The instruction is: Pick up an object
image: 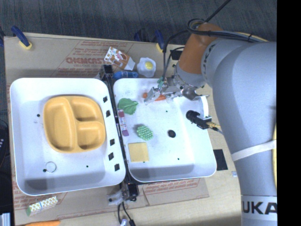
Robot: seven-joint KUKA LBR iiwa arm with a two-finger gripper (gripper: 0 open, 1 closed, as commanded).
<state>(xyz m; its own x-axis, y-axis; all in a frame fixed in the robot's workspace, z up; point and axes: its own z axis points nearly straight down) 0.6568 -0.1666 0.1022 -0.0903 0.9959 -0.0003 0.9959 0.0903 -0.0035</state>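
My gripper (157,91) hangs low over the far part of the right bin (200,159), reaching in from the right. A small orange and red item (153,97) lies directly under it, partly hidden by the gripper. Whether the item is held cannot be made out. Further left in this bin lie a green leaf-shaped piece (127,106), a green knobbly oval (145,132), a flat yellow square (138,151) and a thin maroon stick (122,122) along the left wall. A small black disc (171,134) rests near the bin's middle.
The left bin (23,168) holds a yellow divided tray (74,123). Behind the bins on the cardboard sit a snack packet (115,57), a blue item (125,73) and a white and yellow cup-like thing (146,66). A wrapper (42,205) lies at the front left.
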